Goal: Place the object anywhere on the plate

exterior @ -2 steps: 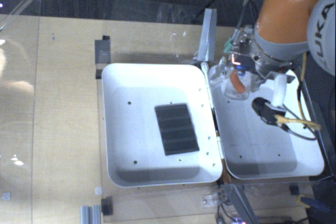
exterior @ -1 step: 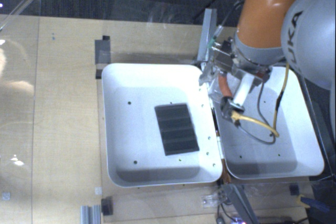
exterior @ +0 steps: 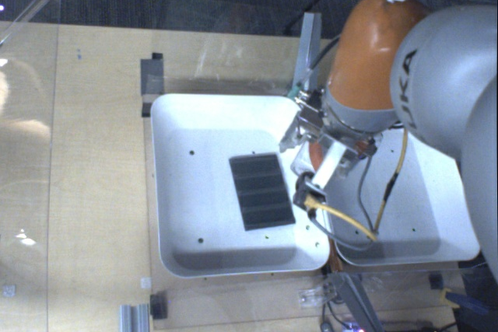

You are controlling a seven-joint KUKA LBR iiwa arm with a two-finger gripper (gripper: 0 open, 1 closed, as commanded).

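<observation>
Bulk of the grey-and-orange arm hides most of the right bin. The gripper beneath it, above the rim the two bins share, is too cluttered to tell whether it is spread or closed. A small reddish-orange object peeks out under the gripper, cut off, held or not unclear, while the left bin holds the dark ribbed plate, flat toward 4 o'clock of its floor, the gripper at the plate's 2 o'clock.
</observation>
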